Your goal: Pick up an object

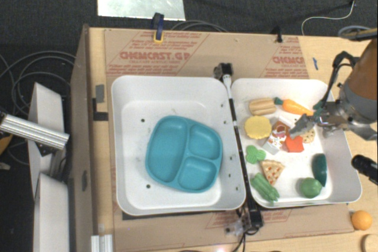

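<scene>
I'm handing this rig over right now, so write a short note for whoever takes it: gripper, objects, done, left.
Gripper: low in the right bin, above the red piece; grip state can't be read.
Objects: toy food in the right bin, including carrot, yellow disc, pizza slice. Blue divided plate sits in the left bin.
Done: nothing visibly lifted.
Left: grasp and lift one object.

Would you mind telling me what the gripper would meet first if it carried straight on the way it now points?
Probably the red-and-white piece just beyond the gripper, which points left and downward over the right bin. The orange-red piece lies close beside that line, and depth is unclear.
</scene>
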`<action>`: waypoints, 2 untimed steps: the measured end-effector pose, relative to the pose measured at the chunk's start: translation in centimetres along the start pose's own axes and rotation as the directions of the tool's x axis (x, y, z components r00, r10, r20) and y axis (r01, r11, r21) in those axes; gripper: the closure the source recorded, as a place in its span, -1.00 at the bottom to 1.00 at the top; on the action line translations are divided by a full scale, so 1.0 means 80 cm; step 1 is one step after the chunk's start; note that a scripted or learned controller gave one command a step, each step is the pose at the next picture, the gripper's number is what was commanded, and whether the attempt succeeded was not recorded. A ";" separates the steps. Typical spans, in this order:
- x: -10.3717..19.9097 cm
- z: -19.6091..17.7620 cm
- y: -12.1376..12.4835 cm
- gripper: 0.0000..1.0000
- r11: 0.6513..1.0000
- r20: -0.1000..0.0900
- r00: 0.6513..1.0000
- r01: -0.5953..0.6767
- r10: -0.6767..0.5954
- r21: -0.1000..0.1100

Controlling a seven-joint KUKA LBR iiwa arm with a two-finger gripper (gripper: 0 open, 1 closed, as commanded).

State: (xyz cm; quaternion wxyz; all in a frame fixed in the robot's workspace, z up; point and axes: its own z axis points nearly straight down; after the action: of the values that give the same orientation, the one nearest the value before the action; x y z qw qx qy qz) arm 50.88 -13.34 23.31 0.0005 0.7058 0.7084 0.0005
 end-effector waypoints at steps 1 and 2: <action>-0.006 0.155 0.047 -1.00 1.000 0.006 1.000 -0.003 0.004 -0.027; -0.013 0.128 0.084 -1.00 1.000 0.002 1.000 0.001 -0.001 -0.006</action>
State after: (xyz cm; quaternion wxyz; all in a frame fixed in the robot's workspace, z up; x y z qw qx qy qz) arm 57.59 -14.38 13.07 0.0033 0.7053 0.7089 0.0018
